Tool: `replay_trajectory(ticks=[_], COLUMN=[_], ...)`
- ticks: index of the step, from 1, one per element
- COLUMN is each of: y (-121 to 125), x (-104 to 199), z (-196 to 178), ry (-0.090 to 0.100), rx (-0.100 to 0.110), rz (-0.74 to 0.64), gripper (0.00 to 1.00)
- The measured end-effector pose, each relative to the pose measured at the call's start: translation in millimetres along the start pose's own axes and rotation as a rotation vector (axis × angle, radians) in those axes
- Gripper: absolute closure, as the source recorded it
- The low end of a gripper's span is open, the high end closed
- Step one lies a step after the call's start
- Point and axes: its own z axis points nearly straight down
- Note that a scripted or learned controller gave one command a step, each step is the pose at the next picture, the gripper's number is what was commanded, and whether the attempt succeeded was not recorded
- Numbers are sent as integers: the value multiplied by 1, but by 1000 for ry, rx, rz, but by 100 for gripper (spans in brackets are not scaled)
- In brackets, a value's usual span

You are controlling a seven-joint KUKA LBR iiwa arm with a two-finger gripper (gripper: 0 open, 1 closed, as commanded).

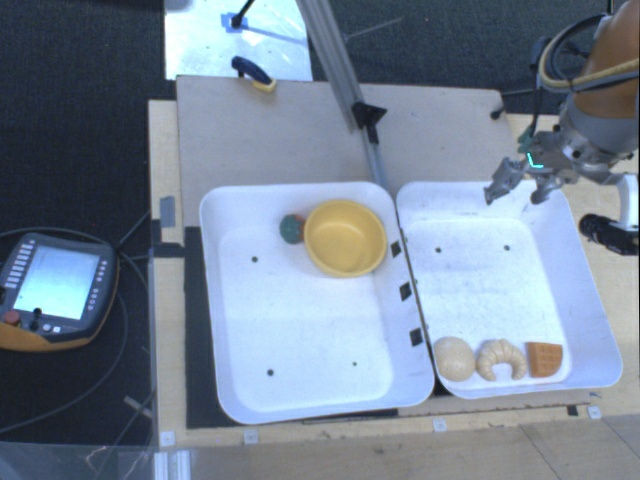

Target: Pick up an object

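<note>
Right now your gripper hangs over the far right corner of the right bin, its two fingers spread apart with nothing between them — released, no grasp made.

You have candidates in both bins. Along the near wall of the right bin sit three small food-like pieces in a row: a pale round bun, a curled croissant-shaped piece just beside it, and an orange wedge at the right end. In the left bin, toward its far side, a yellow bowl stands upright with a small dark green object touching its left rim.

Watch the row of three. They lie close together and hard against the bin wall, so I judge a descent there could land a finger on a neighbour or on the wall, and shove the target aside instead of straddling it. The bun looks rounded and could roll out as the fingers close.

The bowl carries its own risk — its wide rim may exceed the spread, unless you pinch the wall. The green object, tucked against it, leaves little room for a finger on that side.
</note>
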Motion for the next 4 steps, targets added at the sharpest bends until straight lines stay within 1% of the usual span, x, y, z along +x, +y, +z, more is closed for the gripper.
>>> replay_trajectory(ticks=[1,2,3,4], y=[0,-5,-4,-4], x=[0,9,15,15], z=[0,51,111,150], ry=[0,1,1,0], rx=[0,4,5,3], rz=[0,0,0,0], gripper=[0,0,0,0])
